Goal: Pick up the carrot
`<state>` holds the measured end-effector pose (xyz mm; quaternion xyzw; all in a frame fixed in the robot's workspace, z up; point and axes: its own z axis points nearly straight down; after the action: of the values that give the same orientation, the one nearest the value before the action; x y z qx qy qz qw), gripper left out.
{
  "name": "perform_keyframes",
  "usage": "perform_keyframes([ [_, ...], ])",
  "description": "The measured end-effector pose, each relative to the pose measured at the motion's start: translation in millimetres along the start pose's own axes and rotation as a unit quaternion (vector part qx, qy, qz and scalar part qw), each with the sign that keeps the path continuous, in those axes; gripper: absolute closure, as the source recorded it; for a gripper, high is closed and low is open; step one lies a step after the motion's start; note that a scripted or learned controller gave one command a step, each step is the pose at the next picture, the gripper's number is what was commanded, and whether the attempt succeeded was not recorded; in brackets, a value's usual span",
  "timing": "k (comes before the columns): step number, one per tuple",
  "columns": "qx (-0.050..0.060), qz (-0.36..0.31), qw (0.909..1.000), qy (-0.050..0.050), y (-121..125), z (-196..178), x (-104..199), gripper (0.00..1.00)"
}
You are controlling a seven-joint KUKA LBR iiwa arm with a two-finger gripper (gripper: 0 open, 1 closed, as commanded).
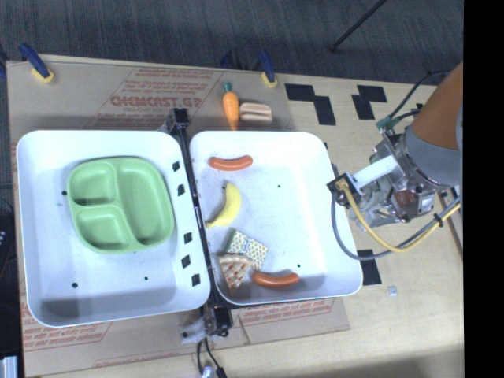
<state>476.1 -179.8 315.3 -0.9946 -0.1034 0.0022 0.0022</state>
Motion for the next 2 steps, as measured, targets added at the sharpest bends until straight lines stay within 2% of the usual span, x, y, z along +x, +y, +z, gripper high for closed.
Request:
perform_keyframes([
  [1,-0.001,-0.008,1.0000,0.001,-7.5,-28.8,1.7,1.00],
  [2,0.000,-0.036,0.9993,-0.001,-55.6,70.6,11.7,1.00],
])
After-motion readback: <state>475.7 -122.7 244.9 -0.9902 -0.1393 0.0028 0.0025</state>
